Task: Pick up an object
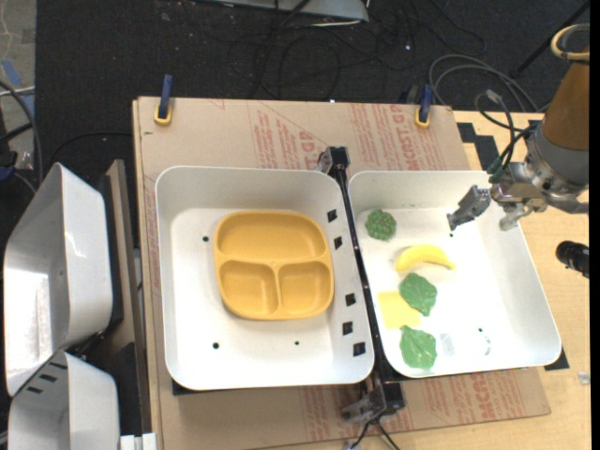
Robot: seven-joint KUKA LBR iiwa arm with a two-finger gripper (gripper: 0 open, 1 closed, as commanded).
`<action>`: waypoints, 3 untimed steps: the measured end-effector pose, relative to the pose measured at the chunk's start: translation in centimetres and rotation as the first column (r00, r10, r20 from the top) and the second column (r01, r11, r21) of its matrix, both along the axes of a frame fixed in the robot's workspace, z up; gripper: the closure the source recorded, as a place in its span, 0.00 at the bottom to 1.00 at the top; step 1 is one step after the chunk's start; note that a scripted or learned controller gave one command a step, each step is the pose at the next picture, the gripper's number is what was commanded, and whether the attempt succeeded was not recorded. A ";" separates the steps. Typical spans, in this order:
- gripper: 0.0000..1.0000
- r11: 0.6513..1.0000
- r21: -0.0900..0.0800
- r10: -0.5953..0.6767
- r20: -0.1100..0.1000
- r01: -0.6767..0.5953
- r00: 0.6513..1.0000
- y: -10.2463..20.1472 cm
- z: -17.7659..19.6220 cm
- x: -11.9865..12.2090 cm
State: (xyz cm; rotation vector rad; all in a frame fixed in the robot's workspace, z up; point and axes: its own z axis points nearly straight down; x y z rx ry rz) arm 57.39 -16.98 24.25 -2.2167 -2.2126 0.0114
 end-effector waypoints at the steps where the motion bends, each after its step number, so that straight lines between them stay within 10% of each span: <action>1: 0.00 1.000 -0.002 0.003 0.012 -0.003 1.000 0.0 0.7 0.2; 3: 0.00 1.000 -0.001 0.000 0.006 0.000 1.000 0.4 -10.3 -0.2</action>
